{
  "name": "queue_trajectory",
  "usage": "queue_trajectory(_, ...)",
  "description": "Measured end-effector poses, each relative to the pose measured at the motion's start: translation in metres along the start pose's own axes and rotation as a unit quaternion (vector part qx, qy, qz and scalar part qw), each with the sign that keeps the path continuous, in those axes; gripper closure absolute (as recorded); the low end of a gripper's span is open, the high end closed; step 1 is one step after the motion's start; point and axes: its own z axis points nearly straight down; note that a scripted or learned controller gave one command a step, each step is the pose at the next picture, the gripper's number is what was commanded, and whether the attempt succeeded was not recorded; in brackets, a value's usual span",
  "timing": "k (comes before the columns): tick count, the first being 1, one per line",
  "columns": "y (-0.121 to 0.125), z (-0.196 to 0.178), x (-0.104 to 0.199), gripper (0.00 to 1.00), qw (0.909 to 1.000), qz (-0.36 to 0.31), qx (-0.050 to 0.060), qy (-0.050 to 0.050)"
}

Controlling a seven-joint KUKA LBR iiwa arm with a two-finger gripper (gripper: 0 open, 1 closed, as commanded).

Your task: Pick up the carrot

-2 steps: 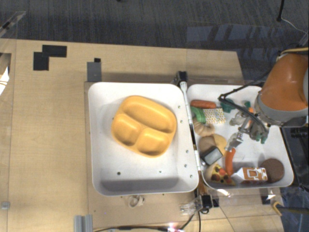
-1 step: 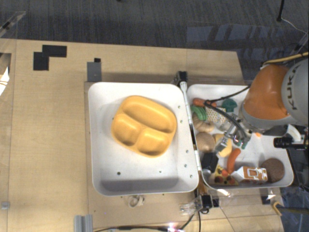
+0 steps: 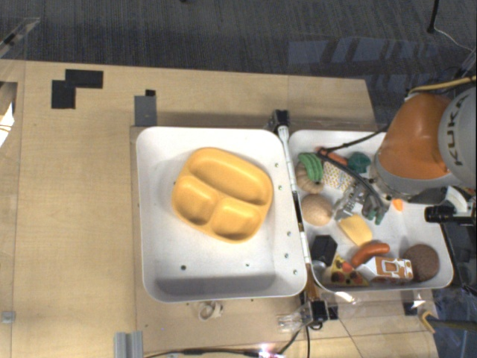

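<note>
Gripper (image 3: 361, 203) hovers low in the crowded right white bin (image 3: 445, 274); its state I cannot tell. Slim orange carrot (image 3: 332, 157) lies nearby, apparently not yet lifted.

carrot (image 3: 333, 157) | orange, slim | right bin's far side | apparently partly hidden

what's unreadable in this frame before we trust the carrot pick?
- Carrot: a thin orange sliver shows by the arm; the arm covers the rest.
- Claw: too small and cluttered to read its state.
- Right bin: its far right side sits under the arm.
</note>
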Motion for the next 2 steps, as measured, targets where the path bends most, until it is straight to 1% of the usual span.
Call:
queue_trajectory(1,0.083,-0.084,0.021,1.0,0.9859,0.167,0.002,0.007)
queue_trajectory(2,0.011,-0.14,-0.024,1.0,1.0,0.001,0.002,0.006)
